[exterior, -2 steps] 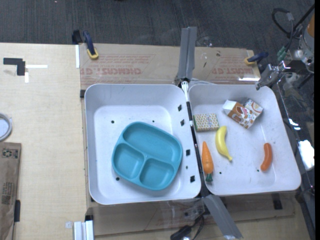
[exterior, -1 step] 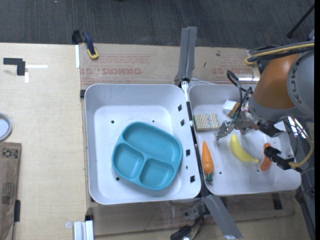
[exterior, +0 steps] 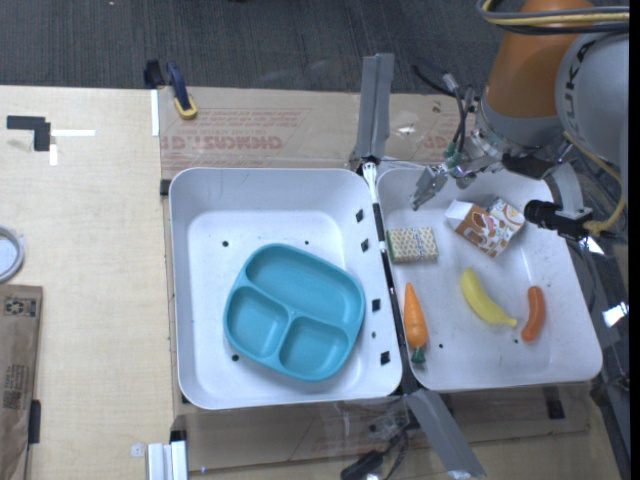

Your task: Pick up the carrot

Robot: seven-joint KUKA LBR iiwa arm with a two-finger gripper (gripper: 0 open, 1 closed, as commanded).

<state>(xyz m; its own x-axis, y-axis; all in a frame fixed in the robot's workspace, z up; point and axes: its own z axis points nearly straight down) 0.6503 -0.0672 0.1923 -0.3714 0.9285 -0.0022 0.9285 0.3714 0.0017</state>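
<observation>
Carrot (exterior: 414, 315) lies tight against right bin's (exterior: 570, 368) left wall, green end down. Pincer (exterior: 432, 185) hangs open, empty, far corner. Risk, I judge: wall blocks one finger; carrot rolls.

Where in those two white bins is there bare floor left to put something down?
Left white bin: bare floor behind the blue divided plate, toward the back wall. Right white bin: a front patch between orange carrot, yellow banana and red sausage. Crowded at its back.
</observation>
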